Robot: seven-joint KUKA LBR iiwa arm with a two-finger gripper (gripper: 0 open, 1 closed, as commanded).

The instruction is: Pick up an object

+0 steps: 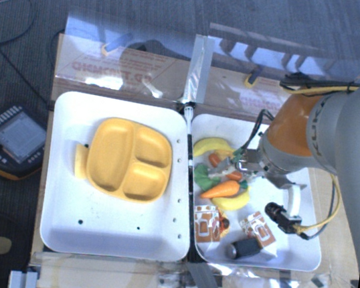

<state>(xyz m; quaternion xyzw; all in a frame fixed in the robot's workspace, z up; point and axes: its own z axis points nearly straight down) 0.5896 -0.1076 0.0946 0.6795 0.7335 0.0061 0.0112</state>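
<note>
Currently reaching: gripper sits low over the carrot pile; can't tell its state. Next: clamp, lift.

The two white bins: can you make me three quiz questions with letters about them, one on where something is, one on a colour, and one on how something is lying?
1. Where is the yellow plastic divided tray?
A. in the left white bin
B. in the right white bin
C. on the floor

2. What colour is the toy carrot?
A. blue
B. orange
C. white

3. How is the small black cylinder resting?
A. standing upright
B. hanging from the gripper
C. lying on its side

Answers: 1 A, the tray sits on the left bin's floor. 2 B, the carrot is orange with a green top. 3 C, the cylinder lies on the right bin's floor, away from the gripper.
</note>
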